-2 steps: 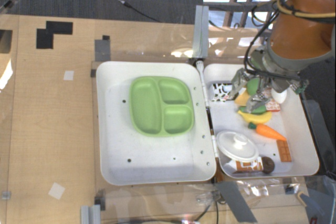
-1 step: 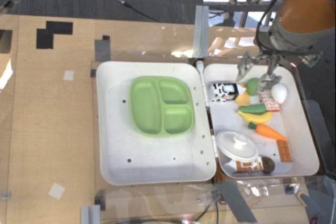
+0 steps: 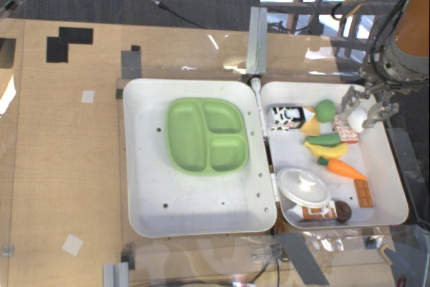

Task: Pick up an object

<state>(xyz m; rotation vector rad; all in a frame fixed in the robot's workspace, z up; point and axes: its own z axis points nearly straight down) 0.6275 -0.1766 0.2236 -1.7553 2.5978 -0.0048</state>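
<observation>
My gripper (image 3: 366, 106) hangs over the far right corner of the right bin (image 3: 396, 195), fingers spread open. A small white round object (image 3: 357, 119) lies just under and between the fingertips, and I cannot tell whether they touch it. Close to its left are a green ball (image 3: 325, 109), a red-and-white packet (image 3: 347, 135), a yellow wedge (image 3: 310, 125) and a green vegetable (image 3: 324, 140) lying on a yellow banana (image 3: 330, 151). An orange carrot (image 3: 347, 170) lies nearer the front.
The right bin also holds a black-and-white carton (image 3: 287, 117), a white lidded bowl (image 3: 306, 186), a brown bar (image 3: 363, 195), a dark round piece (image 3: 342, 212) and a small box (image 3: 317, 213). A green divided plate (image 3: 205, 136) lies in the left bin (image 3: 144, 198).
</observation>
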